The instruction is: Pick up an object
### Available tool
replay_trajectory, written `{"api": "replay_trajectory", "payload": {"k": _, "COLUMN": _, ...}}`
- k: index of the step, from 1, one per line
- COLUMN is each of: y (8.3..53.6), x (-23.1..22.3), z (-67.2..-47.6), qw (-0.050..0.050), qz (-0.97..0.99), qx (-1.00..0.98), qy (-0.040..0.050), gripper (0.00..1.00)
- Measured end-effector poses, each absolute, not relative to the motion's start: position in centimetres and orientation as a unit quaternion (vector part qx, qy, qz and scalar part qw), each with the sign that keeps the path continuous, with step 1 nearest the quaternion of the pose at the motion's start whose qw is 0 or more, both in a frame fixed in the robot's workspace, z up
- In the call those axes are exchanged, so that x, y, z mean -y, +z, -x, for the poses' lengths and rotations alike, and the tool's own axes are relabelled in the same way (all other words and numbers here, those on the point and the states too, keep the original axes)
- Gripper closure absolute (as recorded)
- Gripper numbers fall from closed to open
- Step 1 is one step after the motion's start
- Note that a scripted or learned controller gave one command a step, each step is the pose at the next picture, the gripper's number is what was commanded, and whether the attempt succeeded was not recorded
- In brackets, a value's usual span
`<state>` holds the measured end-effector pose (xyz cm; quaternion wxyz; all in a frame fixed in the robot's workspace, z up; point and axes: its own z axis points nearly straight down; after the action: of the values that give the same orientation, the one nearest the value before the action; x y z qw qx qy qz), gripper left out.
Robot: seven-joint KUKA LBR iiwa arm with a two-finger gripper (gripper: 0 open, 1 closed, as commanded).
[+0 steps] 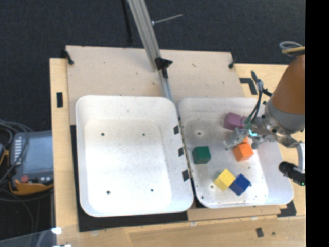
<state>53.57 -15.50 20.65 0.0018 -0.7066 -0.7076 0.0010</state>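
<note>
Several small blocks lie in the right bin (pixel 205 107). A purple block (pixel 234 120) sits near its back. An orange cube (pixel 243 151) is in the middle, a green cube (pixel 201 155) to its left, and a yellow cube (pixel 224 179) touches a blue cube (pixel 239 184) near the front. My gripper (pixel 241 139) reaches in from the right and hangs between the purple block and the orange cube, right over the orange cube's top edge. Whether it touches the orange cube is unclear from this view.
The left bin (pixel 128 156) stands beside the right one. A slanted metal pole (pixel 146 30) rises behind the bins. A grey device (pixel 31 158) with cables sits off the bench's left edge.
</note>
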Motion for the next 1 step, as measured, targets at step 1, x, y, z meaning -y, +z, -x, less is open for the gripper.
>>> {"api": "replay_trajectory", "payload": {"k": 1, "y": 20.88, "x": 15.53, "z": -53.67, "qw": -0.001, "qz": 0.707, "qx": 0.707, "qy": -0.0003, "gripper": 0.00}}
